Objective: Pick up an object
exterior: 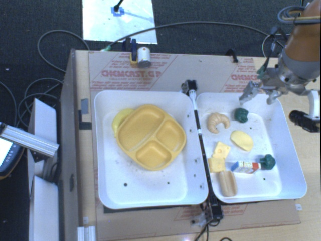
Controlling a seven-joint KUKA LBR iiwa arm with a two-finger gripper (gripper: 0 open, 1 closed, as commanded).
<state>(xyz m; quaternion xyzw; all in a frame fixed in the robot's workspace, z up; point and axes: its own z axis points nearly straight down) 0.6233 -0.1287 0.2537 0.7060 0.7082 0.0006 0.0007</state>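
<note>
Gripper above the far edge of the right bin, near its far right corner, fingers spread apart, nothing between them. One fingertip hanging just beyond a dark green broccoli piece, apart from it. Grey arm with orange band reaching in from the right.

In the right bin: broccoli piece near the far edge; croissant just beside it, toward the divider between the bins; pale yellow oval piece near the middle; cheese wedge with holes closer to the divider, toward the near half. Small carton, white with red and blue, lying on its side near the near edge, touching or almost touching a second green broccoli piece on its right. Tan bread roll at the near edge, close to the near left corner.

In the left bin: yellow divided plate with three compartments, resting around the middle, tilted over a second yellow item peeking out at its left side.

Beyond the bins, on the bench's far edge: a blue and yellow clamp with a silver cylinder.
</note>
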